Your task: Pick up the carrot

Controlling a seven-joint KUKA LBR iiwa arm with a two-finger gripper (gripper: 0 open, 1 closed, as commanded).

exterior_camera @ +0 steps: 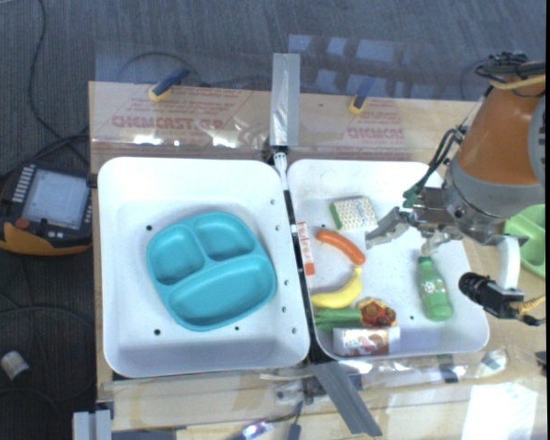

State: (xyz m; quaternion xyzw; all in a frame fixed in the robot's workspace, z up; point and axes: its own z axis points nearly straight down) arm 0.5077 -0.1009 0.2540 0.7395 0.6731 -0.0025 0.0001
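Observation:
The carrot point(340, 244), a small orange piece, lies slantwise near the left side of the right bin point(472, 337), just above the banana point(340, 291). My gripper point(409, 236) hangs over the middle of that bin, to the right of the carrot and apart from it. It is open, with one finger point(386, 229) pointing toward the carrot and the other point(433, 243) above the green bottle. Nothing sits between the fingers.
The right bin also holds a dotted box point(353, 214), a green bottle point(433, 289), a green vegetable point(335, 319), a red fruit point(378, 313) and a can point(362, 340). A blue divided plate point(211, 269) lies in the left bin point(119, 200).

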